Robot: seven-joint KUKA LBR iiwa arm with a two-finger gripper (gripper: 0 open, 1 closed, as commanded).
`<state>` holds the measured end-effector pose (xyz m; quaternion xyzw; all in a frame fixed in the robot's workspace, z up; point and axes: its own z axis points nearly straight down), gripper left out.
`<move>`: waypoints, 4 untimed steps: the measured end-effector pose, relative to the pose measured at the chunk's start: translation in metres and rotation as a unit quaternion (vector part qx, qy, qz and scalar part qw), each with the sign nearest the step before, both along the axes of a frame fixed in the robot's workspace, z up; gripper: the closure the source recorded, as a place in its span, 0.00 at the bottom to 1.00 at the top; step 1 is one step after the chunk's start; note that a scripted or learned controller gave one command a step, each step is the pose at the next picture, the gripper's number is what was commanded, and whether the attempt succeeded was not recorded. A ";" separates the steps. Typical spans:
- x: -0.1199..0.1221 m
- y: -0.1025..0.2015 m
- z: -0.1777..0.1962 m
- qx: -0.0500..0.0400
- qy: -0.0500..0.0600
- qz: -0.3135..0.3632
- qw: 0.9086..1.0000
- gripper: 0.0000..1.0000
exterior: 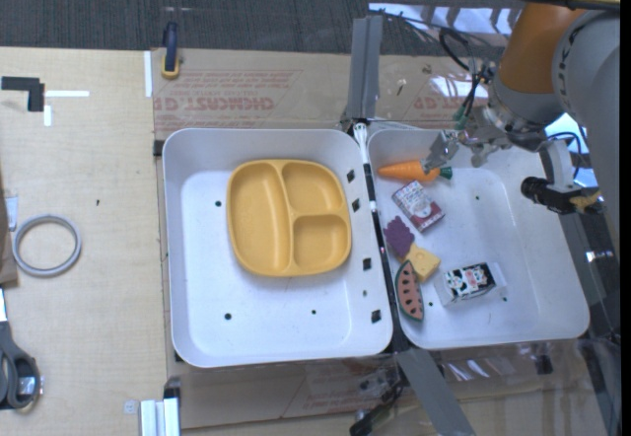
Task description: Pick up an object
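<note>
Bins (187, 326) numbered two on the table (89, 178), side by side, both shallow and white. One yellow divided plate (289, 217) with three compartments lay in the left bin. The right bin (532, 256) held six small things: one orange carrot (406, 170) with a green top, one red and white packet (418, 206), one purple piece (398, 237), one yellow cheese wedge (424, 262), one watermelon slice (409, 291) and one small black and white carton (469, 281). The carrot lay along the far left part of the right bin, its green end pointing toward the end effector (446, 150), which sat just beside that end. Whether its fingers were wide or narrow could not be told. One grey ring (44, 245) rested on the table, well left of the bins.
</note>
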<state>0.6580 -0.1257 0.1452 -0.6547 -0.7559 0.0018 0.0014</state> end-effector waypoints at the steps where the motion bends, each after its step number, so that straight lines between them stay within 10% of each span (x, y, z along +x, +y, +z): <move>1: -0.001 0.028 -0.055 -0.001 0.003 -0.130 0.992 0.00; 2: -0.041 0.026 -0.054 0.000 -0.001 -0.091 0.996 0.00; 4: -0.001 0.010 -0.055 -0.001 0.002 -0.084 0.996 0.00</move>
